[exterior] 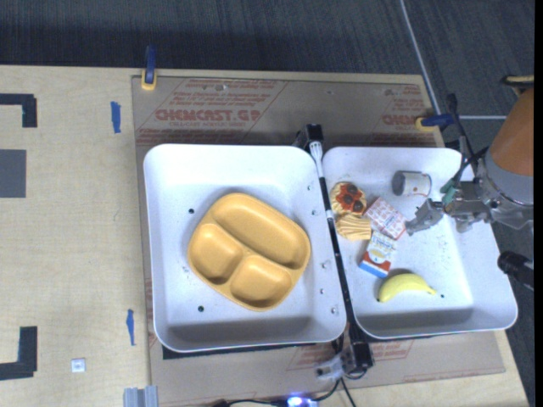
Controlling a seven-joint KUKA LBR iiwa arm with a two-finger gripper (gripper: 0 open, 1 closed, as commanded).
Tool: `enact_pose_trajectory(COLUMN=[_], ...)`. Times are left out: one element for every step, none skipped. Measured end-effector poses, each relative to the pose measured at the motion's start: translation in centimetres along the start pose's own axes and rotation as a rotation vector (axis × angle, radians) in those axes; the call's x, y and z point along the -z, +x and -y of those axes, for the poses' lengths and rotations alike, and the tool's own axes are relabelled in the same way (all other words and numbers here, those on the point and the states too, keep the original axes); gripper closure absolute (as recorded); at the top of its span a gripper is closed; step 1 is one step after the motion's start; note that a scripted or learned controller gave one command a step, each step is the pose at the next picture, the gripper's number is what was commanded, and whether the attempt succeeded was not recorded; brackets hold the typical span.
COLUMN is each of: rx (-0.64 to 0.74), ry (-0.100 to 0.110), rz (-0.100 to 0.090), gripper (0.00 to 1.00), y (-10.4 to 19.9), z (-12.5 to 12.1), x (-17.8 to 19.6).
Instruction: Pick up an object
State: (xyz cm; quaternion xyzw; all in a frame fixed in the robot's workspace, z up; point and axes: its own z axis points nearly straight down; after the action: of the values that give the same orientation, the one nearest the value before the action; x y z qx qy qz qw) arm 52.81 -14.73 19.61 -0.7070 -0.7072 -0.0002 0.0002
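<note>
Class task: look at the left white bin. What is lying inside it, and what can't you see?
Inside the left bin lies a yellow divided tray with three compartments, tilted at an angle. The bin floor directly beneath the tray is covered, so anything under it cannot be seen.

Even overhead light, soft shadows, white bins [161, 253] perhaps slightly overexposed.

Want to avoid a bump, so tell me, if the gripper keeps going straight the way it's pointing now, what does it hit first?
The gripper points toward the view's left, so the red-and-white patterned packet looks first in line. Depth is unclear from above; it might pass over it.
</note>
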Motion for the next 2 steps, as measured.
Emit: enact_pose_trajectory(rx=[-0.001, 0.001], ry=[0.0, -0.004], rz=[0.0, 0.0], gripper=[0.0, 0.0], y=[-1.0, 5.2], z=[4.4, 4.7], x=[-10.2, -11.0])
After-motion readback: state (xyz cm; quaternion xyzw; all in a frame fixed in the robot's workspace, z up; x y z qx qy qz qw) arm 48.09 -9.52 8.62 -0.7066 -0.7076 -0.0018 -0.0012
